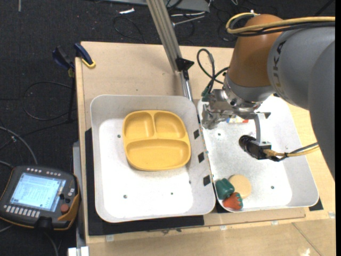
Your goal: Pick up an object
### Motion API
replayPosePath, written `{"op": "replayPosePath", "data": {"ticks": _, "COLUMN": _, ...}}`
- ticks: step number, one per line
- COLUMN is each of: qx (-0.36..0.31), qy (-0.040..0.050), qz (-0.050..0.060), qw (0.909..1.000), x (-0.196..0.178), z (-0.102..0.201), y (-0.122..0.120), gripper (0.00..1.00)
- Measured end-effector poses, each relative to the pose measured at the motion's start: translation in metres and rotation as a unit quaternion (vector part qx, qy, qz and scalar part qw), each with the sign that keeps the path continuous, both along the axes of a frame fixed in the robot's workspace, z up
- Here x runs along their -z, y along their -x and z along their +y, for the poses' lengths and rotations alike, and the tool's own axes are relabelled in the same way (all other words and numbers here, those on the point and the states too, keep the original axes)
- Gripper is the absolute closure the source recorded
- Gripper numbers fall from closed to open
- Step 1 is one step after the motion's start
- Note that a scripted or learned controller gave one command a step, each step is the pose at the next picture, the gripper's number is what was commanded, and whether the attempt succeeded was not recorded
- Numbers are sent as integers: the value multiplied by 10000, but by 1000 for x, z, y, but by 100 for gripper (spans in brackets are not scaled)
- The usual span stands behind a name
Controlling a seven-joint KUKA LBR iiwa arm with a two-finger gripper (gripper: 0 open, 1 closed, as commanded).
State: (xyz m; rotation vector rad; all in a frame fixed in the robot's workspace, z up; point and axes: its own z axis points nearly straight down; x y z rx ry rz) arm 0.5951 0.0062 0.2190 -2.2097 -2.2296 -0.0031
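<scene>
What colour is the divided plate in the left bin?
Yellow. The divided plate shows clearly in the camera view, lying in the left bin.

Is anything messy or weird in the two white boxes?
Nothing looks spilled or broken. The yellow divided plate sits flat in the left bin, turned a little askew. The small green, red and tan items are bunched in the right bin's near corner, touching each other.
</scene>
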Motion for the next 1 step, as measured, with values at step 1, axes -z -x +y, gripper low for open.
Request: {"op": "replayPosePath", "data": {"ticks": 1, "qx": -1, "qy": 5, "qz": -5, "qw": 10000, "x": -15, "z": 53, "y": 14, "gripper": 100}}
